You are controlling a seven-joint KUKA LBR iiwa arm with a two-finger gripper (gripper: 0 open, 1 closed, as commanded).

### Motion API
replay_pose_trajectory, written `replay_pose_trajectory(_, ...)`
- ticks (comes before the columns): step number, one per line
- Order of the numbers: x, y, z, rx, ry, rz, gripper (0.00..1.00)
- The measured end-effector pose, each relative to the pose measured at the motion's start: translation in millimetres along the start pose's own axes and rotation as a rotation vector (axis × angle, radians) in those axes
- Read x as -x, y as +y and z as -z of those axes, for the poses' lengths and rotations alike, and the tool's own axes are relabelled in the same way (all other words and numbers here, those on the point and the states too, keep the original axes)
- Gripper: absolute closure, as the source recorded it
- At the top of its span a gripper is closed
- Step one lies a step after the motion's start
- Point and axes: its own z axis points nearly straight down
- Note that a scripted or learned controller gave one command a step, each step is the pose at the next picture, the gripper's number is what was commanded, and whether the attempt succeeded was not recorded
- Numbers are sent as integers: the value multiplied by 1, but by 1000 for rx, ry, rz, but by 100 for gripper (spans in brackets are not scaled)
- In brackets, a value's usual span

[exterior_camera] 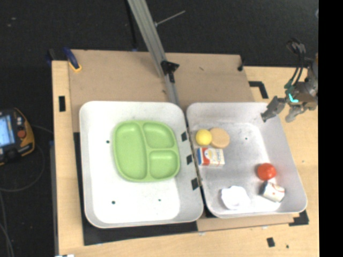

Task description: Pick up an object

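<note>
The right bin (pixel 244 116) holds a yellow ball (pixel 203 137), a tan round cookie-like piece (pixel 220 137), a small red-and-white carton (pixel 210 156), a red ball (pixel 266 171), a small white-and-red item (pixel 273 191) and a white crumpled object (pixel 235 197). My gripper (pixel 283 110) hangs over the right bin's far right corner, well away from all of them. Its two fingers are spread open with nothing between them.
The left bin (pixel 96 197) bears a green three-compartment tray (pixel 146 150). A grey metal bar (pixel 150 36) slants down from the top to the gap between the bins. A handheld device (pixel 13 133) lies off the bench at the left.
</note>
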Motion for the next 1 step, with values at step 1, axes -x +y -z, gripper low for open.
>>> replay_pose_trajectory(1, 0, 0, 1, 2, -1, 0, 0)
